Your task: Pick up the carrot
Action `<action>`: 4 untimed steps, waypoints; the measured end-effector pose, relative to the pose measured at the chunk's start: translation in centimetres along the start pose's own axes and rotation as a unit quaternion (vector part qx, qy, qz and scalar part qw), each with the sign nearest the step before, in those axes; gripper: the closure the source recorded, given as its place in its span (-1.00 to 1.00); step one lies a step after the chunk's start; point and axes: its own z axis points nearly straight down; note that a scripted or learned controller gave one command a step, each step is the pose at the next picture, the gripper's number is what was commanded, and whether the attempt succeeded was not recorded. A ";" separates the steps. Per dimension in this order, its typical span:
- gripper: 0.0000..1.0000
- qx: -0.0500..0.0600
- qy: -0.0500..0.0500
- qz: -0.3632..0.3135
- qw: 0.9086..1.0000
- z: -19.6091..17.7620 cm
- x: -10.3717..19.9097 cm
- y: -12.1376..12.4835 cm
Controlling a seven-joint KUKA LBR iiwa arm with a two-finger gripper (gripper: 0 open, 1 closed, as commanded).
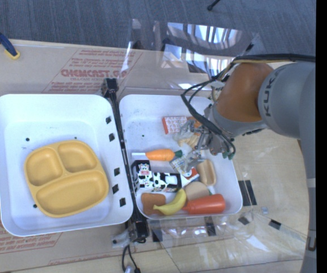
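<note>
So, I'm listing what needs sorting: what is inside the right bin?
The right bin holds a carrot, a banana, a cow-patterned block, a red pepper and a bread roll. The pincer covers whatever lies beneath it.

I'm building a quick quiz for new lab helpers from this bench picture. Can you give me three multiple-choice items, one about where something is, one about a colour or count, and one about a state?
1. Where does the carrot lie?
A. In the right bin
B. On the yellow plate
C. On the floor

2. How many compartments has the yellow plate?
A. Two
B. Three
C. Five

3. How does the carrot stand with respect to the claw?
A. Lifted high above the bin
B. Lying in the bin, beside the claw
C. Set on the plate

Answers:
1 A: the carrot rests in the right bin, among the other toy foods.
2 B: two small hollows above one large one.
3 B: it lies in the bin with its green end toward the claw, which is low just right of it.
</note>
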 end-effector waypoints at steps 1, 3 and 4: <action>-1.00 -0.004 0.005 0.044 0.999 0.4 -1.6 6.7; -1.00 0.002 0.011 0.309 0.951 0.7 -6.4 10.3; 1.00 0.004 0.016 0.304 0.953 0.0 -6.1 10.5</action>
